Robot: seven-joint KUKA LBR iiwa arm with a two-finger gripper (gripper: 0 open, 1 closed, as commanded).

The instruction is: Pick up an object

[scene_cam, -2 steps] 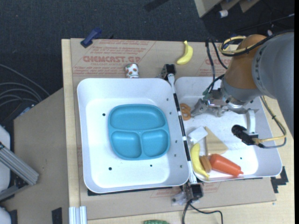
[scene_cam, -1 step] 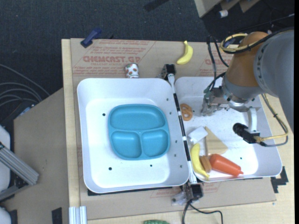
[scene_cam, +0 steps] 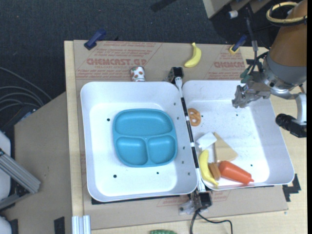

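on the bench you have two shallow white bins side by side. your left bin (scene_cam: 92, 130) carries a blue divided tray (scene_cam: 144, 136) near its middle, with one long compartment at the far side and two smaller ones at the near side. your right bin (scene_cam: 263, 126) holds a small pretzel (scene_cam: 194, 116) close to its left wall. at that bin's near left corner sits a cluster: a yellow banana (scene_cam: 205, 168) along the left wall, an orange carrot (scene_cam: 236, 172) just beside it toward the near edge, a tan wedge (scene_cam: 224, 150) behind the carrot, and a white block (scene_cam: 205, 140) touching the wedge. your gripper (scene_cam: 242, 97) hangs over the far part of the right bin, well apart from the cluster, with nothing between its tips; you cannot tell how it is set. beyond the bins, on the brown board (scene_cam: 122, 57), lie a second banana (scene_cam: 193, 56) and a small spotted object (scene_cam: 138, 73).
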